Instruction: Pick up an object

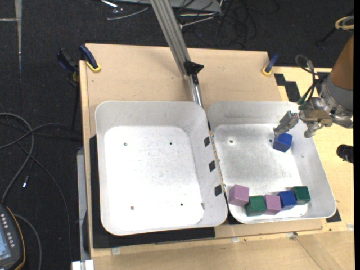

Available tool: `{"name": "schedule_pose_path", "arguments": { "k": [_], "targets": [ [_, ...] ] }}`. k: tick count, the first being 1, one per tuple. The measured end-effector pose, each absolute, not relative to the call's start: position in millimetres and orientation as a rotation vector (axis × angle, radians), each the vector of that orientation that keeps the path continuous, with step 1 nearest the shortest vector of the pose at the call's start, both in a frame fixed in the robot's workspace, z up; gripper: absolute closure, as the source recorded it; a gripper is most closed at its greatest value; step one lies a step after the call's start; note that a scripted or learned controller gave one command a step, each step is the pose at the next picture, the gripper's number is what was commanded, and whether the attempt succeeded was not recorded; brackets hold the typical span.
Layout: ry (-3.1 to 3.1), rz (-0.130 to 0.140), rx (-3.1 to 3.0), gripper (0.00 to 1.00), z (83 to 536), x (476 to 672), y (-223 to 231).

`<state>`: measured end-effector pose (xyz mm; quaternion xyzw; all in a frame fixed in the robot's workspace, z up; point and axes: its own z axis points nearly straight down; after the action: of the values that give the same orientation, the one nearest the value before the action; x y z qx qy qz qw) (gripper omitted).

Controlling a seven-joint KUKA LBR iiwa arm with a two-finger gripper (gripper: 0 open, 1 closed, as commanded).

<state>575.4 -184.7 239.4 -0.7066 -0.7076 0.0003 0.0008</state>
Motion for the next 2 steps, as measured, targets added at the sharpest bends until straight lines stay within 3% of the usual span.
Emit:
{"name": "schedule_pose_path", "arguments": {
  "k": [1,2],
  "targets": [
    [-2.220,0.003,-2.222,0.00,92.0,590.6,-206.1],
    [-2.231,-0.004,-2.221,0.00,96.4,654.4,-224.4]
  ]
}}
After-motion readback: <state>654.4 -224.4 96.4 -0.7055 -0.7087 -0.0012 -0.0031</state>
